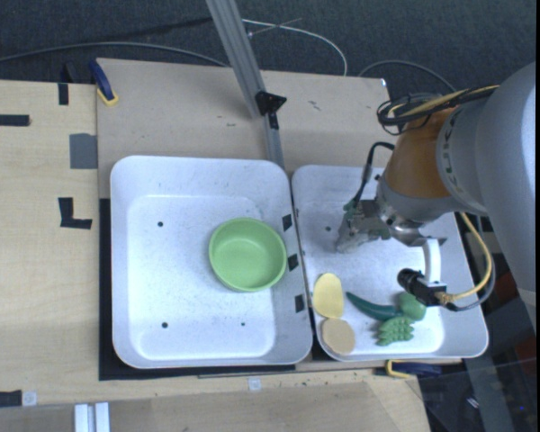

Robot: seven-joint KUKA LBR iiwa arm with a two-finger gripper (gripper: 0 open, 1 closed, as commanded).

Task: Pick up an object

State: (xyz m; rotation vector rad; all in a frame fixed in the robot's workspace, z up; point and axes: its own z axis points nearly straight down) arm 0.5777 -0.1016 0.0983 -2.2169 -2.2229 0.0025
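My gripper (351,235) hangs low over the middle of the right bin (324,187), under the orange-banded wrist. Its fingers point down at bare bin floor, and nothing shows between them. In front of it lie a yellow lemon-shaped piece (328,294), a tan oval piece (338,335), a dark green pepper-like piece (371,305) and a light green bumpy toy (398,328). A green bowl (247,254) sits in the left bin (144,241), right of its centre.
A grey metal pole (238,48) slants over the bench behind the bins. Cables loop at the back right. A blue and yellow clamp (102,82) sits at the bench's back left corner.
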